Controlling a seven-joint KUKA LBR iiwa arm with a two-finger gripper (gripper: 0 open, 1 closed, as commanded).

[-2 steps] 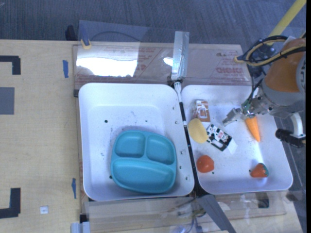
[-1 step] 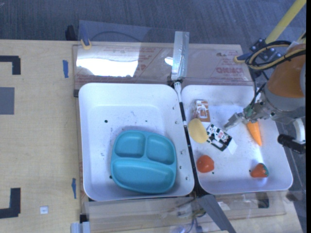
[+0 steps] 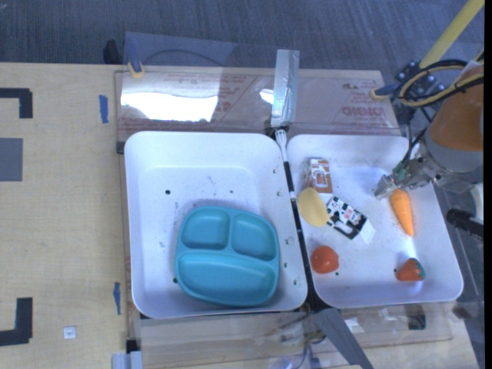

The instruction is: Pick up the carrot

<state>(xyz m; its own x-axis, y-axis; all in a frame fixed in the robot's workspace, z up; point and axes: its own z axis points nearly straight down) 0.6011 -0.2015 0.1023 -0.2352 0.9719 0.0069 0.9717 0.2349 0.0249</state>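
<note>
Carrot (image 3: 402, 212) is the target, and it lies in the right bin (image 3: 453, 283), toward that bin's right side, with its broad top pointing up the view and its tip pointing down and slightly right.

Going from the left: the left bin (image 3: 146, 160) holds a teal divided plate (image 3: 227, 256), which plays no part in this step. Past the divider, the right bin carries a small brown-and-white packet (image 3: 318, 174), a pale yellow lemon-like piece (image 3: 312, 207), a black-and-white patterned item (image 3: 346, 216), a red tomato-like piece (image 3: 324, 259) and, lower right, a red strawberry-like piece (image 3: 410, 269). All of these sit apart from the carrot, so the approach is uncluttered.

At the carrot's broad end is the gripper (image 3: 396, 180), low in the bin and just beside or touching the top of the carrot; whether its fingers are spread or closed cannot be told, and nothing shows the carrot between them.

To do the grasp well, I judge the fingers should straddle the carrot across its width, nearer the thick upper half than the tapering tip, since a pinch at the very end would likely squirt it away. Descending straight and closing squarely on the body should keep it from rolling toward the bin's right wall.
</note>
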